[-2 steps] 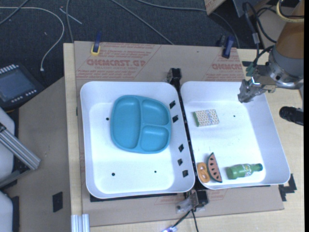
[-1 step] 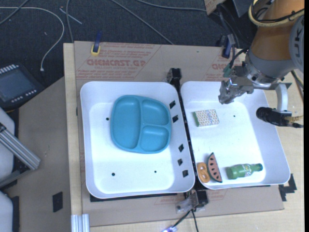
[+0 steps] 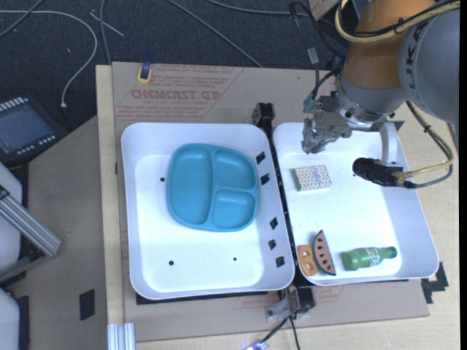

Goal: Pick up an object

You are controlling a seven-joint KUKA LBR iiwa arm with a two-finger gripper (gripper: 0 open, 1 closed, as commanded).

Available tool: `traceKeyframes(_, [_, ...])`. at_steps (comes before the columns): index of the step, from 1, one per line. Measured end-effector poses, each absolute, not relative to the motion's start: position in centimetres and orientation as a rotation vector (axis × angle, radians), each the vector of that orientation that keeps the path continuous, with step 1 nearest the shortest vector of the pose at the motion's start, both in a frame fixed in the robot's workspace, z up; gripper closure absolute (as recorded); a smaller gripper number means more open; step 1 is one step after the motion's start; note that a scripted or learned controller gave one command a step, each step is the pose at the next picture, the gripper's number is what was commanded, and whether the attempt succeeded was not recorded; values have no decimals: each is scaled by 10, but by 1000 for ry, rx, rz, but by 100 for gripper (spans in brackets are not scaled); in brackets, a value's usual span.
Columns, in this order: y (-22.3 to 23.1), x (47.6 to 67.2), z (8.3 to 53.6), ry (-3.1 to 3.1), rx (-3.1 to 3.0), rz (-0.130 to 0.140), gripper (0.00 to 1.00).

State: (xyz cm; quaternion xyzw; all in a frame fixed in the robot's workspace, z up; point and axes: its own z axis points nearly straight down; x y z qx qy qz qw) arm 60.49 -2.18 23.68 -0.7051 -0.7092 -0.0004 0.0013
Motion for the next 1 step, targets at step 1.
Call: traceKeyframes(1, [38, 607, 224, -2225, -2211, 1, 100])
